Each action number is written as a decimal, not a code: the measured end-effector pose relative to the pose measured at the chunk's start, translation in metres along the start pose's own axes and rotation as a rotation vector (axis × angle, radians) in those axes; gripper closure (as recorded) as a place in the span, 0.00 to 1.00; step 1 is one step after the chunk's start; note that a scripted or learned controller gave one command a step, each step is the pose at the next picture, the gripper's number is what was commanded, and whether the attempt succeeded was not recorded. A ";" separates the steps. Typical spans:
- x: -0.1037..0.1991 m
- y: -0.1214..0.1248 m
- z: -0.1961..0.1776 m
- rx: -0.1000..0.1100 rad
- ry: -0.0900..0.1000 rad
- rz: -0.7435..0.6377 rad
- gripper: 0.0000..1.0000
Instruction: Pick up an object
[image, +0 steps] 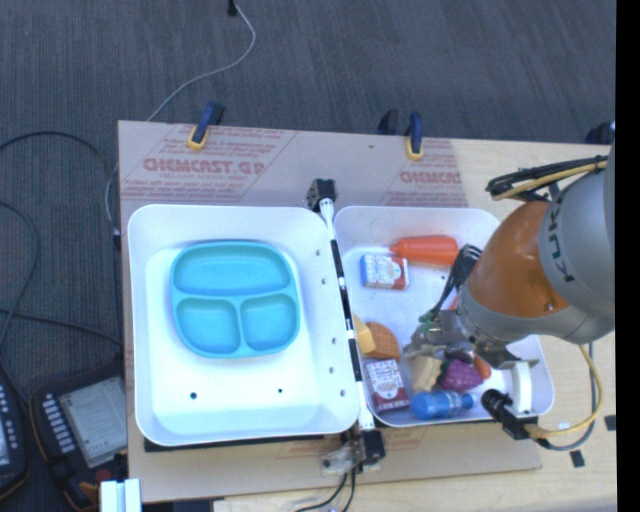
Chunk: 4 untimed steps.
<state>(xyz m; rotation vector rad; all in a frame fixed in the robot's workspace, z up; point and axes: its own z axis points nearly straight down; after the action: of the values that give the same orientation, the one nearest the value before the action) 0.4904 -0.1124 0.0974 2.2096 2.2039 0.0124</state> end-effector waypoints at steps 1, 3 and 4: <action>0.107 -0.004 -0.111 0.023 0.009 -0.005 1.00; 0.107 -0.004 -0.111 0.023 0.009 -0.004 0.00; 0.107 -0.004 -0.111 0.023 0.009 -0.004 0.00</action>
<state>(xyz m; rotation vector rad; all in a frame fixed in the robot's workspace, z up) 0.4841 -0.0045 0.2069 2.2208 2.2247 -0.0041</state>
